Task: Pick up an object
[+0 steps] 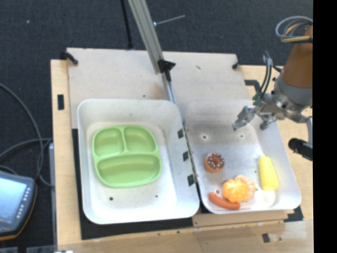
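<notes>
From my remote seat I look down on a bench holding two shallow white bins, side by side. Nearest to me, along the front edge of the right bin, I count four small food toys. One red sausage lies closest to the front rim, touching the underside of one orange, ridged, pumpkin-like piece. Just to the right of that, one yellow corn cob lies lengthwise near the bin's right wall. A little farther back and to the left sits one brown ring doughnut with pink markings, apart from the other three. The left bin holds one thing: a single green plate with three compartments, two small ones at the back and one long one at the front. Farther back in the right bin, the gripper hangs above the far right corner, well apart from all four toys. Its two fingers are spread apart with nothing between them. Behind it the grey arm with its orange band rises at the right. One metal pole slants up from between the bins at the back.
</notes>
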Motion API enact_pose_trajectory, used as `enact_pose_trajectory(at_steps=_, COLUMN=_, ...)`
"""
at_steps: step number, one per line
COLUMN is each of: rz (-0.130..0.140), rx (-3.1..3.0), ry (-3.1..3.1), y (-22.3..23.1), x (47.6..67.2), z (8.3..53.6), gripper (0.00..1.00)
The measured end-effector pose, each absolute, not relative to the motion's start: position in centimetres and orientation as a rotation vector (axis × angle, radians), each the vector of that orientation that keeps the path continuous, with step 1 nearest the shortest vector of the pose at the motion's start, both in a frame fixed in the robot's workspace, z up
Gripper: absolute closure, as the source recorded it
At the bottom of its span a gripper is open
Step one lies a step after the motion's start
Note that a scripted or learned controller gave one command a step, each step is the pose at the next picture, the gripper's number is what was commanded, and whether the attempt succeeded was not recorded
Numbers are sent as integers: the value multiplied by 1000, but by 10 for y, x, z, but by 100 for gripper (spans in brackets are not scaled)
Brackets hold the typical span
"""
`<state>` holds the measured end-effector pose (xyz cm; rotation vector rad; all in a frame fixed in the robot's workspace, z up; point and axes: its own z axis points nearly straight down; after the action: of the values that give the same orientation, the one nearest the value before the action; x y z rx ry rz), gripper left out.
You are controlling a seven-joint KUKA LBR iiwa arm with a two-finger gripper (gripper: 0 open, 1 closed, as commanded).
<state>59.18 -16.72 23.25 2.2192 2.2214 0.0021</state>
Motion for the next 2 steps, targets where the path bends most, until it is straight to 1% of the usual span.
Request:
enact_pose_trajectory(at_steps=1, rz=-3, rx=2219, ry=2230, y=-118, x=572, z=183, gripper=0)
enact_pose_trajectory(at_steps=2, rz=4, rx=2219, ry=2220, y=-122, x=574, z=197, gripper=100)
